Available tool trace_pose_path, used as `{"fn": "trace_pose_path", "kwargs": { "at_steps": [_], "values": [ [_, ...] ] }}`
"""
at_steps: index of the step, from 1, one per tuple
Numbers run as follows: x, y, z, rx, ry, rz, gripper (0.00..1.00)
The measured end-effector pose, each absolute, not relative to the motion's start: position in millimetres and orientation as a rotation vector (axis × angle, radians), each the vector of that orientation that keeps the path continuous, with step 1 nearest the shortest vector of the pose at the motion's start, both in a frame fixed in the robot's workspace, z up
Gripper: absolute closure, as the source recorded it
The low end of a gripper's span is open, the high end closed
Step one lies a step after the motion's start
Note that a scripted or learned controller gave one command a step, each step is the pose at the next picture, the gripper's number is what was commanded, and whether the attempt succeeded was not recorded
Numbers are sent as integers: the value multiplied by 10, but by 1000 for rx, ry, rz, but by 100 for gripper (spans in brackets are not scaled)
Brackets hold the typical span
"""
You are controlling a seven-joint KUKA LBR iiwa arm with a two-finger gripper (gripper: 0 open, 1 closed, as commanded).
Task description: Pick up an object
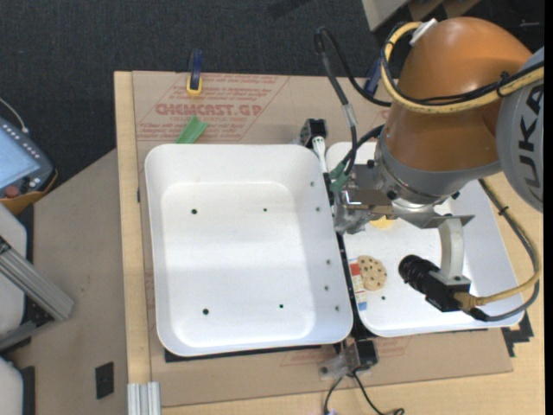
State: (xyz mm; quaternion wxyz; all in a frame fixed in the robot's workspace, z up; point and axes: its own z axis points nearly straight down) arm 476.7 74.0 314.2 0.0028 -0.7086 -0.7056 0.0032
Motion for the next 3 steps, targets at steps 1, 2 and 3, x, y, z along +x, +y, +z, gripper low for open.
{"fn": "trace_pose_path", "kwargs": {
  "at_steps": [1,2,3],
  "values": [
    [4795,1139,3486,-2217,-2228,-7,100],
    [4889,1246,3993,-2222,-2226,-10,100],
    [4788,1744,4193,-2215,-2229,-8,100]
  ]
}}
